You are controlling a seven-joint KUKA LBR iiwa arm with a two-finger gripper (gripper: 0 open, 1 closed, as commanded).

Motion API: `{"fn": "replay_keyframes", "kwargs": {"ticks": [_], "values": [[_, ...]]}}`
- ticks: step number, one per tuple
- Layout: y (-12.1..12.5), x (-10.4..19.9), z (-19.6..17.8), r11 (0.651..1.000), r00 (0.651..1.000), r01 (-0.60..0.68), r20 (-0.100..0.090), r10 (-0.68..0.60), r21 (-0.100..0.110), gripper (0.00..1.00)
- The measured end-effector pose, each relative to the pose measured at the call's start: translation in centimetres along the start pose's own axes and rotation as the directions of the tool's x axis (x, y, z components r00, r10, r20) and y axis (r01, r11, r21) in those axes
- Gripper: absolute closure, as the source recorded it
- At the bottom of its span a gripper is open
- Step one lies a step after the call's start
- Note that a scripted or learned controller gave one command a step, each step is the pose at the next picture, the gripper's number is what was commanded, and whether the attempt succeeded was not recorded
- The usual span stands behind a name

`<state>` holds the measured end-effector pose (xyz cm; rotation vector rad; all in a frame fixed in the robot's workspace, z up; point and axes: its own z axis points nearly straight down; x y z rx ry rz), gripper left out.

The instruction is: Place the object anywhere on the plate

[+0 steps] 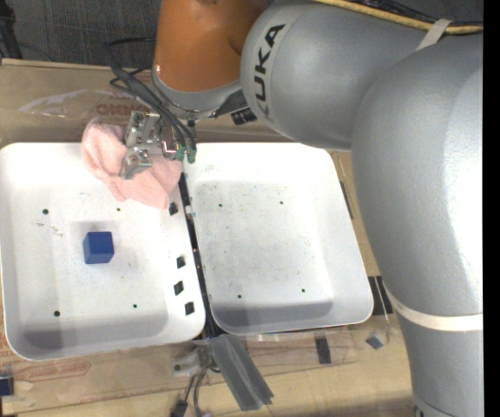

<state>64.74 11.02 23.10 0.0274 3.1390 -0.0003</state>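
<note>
We see the small blue cube (99, 247) on the floor of the left white bin (24, 302), lower left of frame. It lies down-left of the metal two-finger gripper (137, 156), which hangs over a crumpled pink cloth (111, 159) at the bin's upper edge. No plate is evident. We cannot tell the gripper's opening.

Two white bins (24, 233) sit on a tan cardboard sheet (50, 94) with faded red print. In the left bin lie a solid blue cube (99, 247) and a pale pink cloth (124, 165) — plain, unpatterned. The arm (389, 120) is grey, banded orange — black lettering.
</note>
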Motion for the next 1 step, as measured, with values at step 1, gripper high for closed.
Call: {"fn": "replay_keyframes", "kwargs": {"ticks": [1], "values": [[-0.02,-0.02,-0.02,1.000,1.000,0.000,0.000,0.000,0.000,0.00]]}}
